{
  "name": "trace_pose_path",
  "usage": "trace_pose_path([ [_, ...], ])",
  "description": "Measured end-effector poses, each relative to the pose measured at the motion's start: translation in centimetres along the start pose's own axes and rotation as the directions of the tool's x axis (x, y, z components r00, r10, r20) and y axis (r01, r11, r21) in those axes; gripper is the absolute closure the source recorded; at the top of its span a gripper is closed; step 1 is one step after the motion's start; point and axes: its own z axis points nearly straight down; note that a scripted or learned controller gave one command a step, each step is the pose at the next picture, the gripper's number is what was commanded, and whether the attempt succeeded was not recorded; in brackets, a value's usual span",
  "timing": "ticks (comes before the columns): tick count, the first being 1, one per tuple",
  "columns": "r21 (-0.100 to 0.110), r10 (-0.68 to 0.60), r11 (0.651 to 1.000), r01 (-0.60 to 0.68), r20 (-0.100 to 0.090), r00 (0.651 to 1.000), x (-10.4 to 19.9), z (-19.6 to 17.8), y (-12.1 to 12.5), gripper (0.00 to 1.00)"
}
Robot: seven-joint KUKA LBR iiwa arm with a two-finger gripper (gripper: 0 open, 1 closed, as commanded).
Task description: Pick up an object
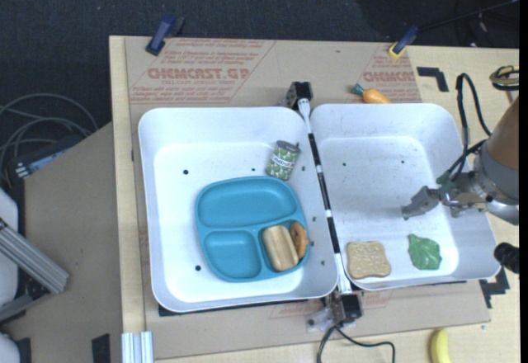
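The tool (419, 204) reaches in from the right over the right bin (388, 126), low near the bin floor, and whether it is parted or closed cannot be told; nothing shows in its grip. Just below it in the view lies a green leafy piece (424, 252), apart from it, and further to the lower left a slice of toast (367, 259) rests by the bin's front wall. Well to the tool's left, in the left bin (165, 139), sit a blue divided plate (246, 225) bearing a bread roll (282, 246) and a small green jar (283, 160).
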Motion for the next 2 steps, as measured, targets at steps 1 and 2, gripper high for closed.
trace_pose_path([
  [1, 0.004, -0.003, 1.0, 0.003, -0.003, 1.0, 6.6, 6.8, 4.8, 0.0],
  [2, -0.002, -0.004, 1.0, 0.004, -0.001, 1.0, 10.3, -1.3, 18.8, 0.0],
])
